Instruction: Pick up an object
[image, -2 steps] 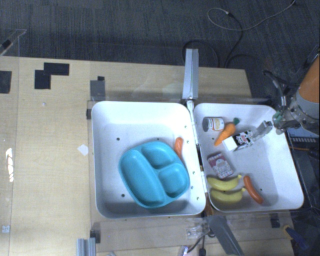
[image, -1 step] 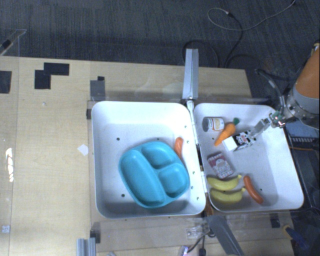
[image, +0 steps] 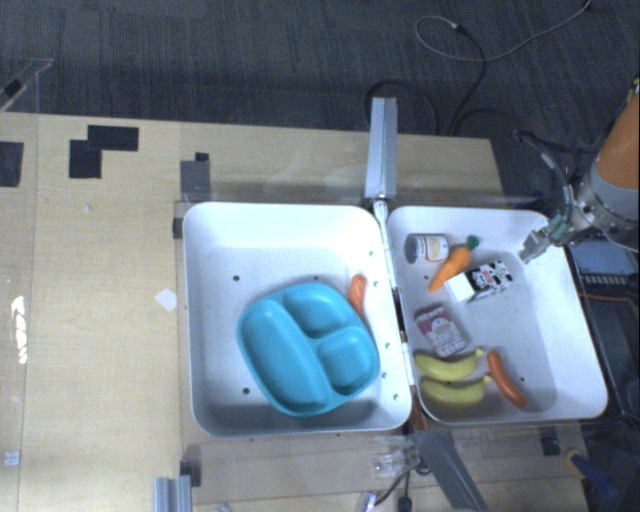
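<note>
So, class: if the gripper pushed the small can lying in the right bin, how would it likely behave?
The small can lies on its side, so it would probably roll. Its rounded, smooth wall may slip between fingers. It sits near the bin's corner wall, which could stop it.

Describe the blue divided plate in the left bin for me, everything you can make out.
The blue divided plate is a light blue, smooth, plastic-looking tray with rounded corners and three compartments: one long one along its left side and two smaller ones on the right. Nothing shows in any of them. It lies face up, turned at an angle, in the lower middle of the left bin, resting on the bin floor. A small orange piece sits at its upper right corner, close enough that contact cannot be judged.
</note>
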